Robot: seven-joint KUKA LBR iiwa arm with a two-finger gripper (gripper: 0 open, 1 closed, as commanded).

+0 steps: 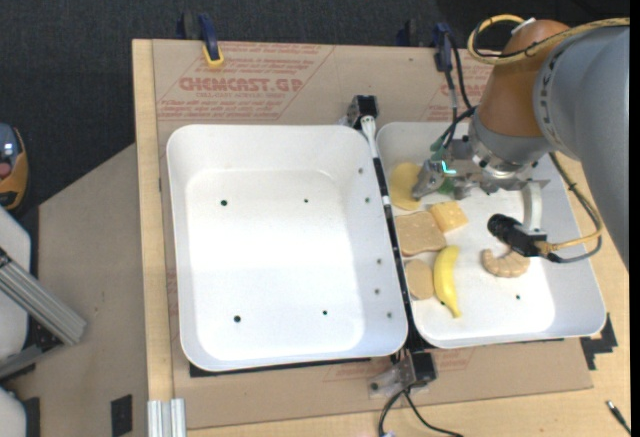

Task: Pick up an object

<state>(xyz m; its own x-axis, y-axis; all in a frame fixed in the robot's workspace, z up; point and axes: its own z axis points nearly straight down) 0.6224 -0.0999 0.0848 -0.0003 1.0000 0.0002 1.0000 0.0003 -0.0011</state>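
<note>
The right bin [570, 310] holds several food items. A pale yellow round piece [403, 185] lies by the divider. A tan bread slice [420, 233] sits below it, with a small orange-yellow block [449, 216] at its right. A banana [447, 281] lies near the front beside another tan piece [420, 281]. A curved tan pastry [504, 264] lies to the right. My gripper [447, 179] hangs low over the back of this bin, between the yellow round piece and the orange-yellow block. Its tips are hidden by the wrist.
The left bin [190, 150] stands beside the right one, with a raised divider [385, 215] between them. A black part with a yellow cable [515, 233] hangs from the arm above the pastry. The grey arm [590, 95] covers the right bin's back right corner.
</note>
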